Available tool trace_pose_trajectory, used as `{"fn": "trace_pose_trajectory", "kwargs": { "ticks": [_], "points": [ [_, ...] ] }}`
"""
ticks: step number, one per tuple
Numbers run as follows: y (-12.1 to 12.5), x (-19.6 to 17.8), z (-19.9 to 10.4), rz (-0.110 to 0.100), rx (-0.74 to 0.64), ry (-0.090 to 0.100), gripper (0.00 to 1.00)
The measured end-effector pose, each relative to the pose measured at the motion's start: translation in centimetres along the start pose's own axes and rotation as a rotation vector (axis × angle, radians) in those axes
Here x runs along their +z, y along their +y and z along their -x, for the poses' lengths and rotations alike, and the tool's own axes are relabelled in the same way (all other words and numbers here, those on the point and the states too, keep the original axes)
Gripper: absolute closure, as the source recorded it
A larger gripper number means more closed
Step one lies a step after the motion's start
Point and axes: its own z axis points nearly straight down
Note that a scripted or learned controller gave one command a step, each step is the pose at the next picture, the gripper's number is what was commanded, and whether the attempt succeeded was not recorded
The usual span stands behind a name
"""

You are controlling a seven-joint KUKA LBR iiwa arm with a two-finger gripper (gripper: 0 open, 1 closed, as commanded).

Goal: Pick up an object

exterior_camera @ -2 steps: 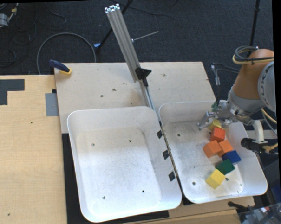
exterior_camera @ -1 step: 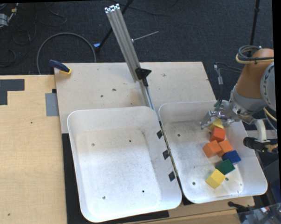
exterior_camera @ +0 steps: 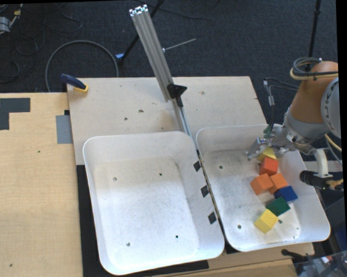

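You can see the tool (exterior_camera: 264, 149) low in the right bin (exterior_camera: 235, 241), near its far right corner, right by a small yellow block (exterior_camera: 270, 154). You cannot tell how it is set (too small and blurry). Red (exterior_camera: 269, 165), orange (exterior_camera: 262, 184), blue (exterior_camera: 286, 194), green (exterior_camera: 277, 206) and yellow blocks (exterior_camera: 266, 221) run along the bin's right side.

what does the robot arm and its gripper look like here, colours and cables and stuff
The arm is a rounded grey body with a wide orange band above the wrist. Pale looped cables sit on top of it near the view's right side. The gripper at its tip is a small metallic silver-grey assembly with a touch of green on it, over the right white bin.
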Motion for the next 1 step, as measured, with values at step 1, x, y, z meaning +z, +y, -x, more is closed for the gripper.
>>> {"fn": "trace_pose_trajectory", "kwargs": {
  "ticks": [1],
  "points": [
    [-0.02, -0.01, -0.02, -0.001, 0.000, 0.001, 0.00]
  ]
}}
